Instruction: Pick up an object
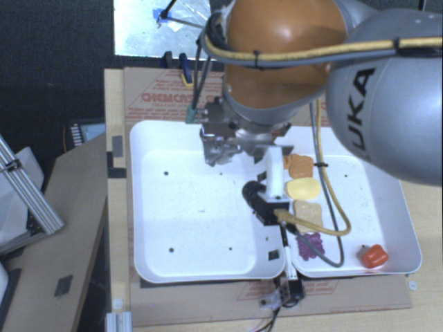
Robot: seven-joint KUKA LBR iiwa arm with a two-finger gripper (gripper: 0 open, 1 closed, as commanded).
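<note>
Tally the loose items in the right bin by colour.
Orange: 2, a flat piece beside the arm and a small piece near the front right corner
Yellow: 1
Tan: 1
Purple: 1
Total: 5 visible; the arm may hide more.

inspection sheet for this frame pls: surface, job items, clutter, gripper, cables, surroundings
Surface: bench with two shallow white bins, left bin and right bin, on printed cardboard.
Job's things: all in the right bin: orange piece, yellow piece, pale tan piece, purple piece, red-orange piece.
Clutter: nothing seen.
Gripper: gripper sits over the back edge of the left bin; finger state cannot be read; nothing seen held.
Cables: yellow cable hangs from the arm and loops over the right bin; a black fitting sits at the divide between the bins.
Surroundings: foil sheet behind, aluminium rail at left.
</note>
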